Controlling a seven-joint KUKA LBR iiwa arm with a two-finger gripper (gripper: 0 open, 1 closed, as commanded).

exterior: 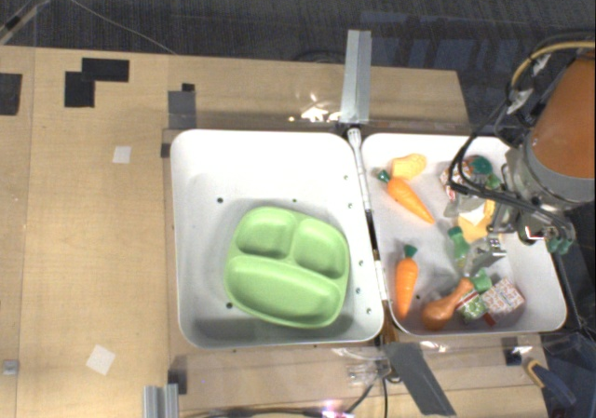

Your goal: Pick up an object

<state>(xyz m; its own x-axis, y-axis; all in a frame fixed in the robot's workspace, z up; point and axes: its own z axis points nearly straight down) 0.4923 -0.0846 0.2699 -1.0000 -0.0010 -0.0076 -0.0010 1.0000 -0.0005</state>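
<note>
Glossy green sectioned plate (289, 266), tapered orange carrots (406, 283), fingers (481, 256) state unclear

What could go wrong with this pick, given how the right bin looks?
The gripper hangs over a tight cluster: a yellow piece, a brown toy and a patterned packet lie close together, so it may nudge several and grasp none. The two carrots are tapered and could slip from a pinch. The brown toy and packet sit near the bin wall, leaving little finger room.
</note>
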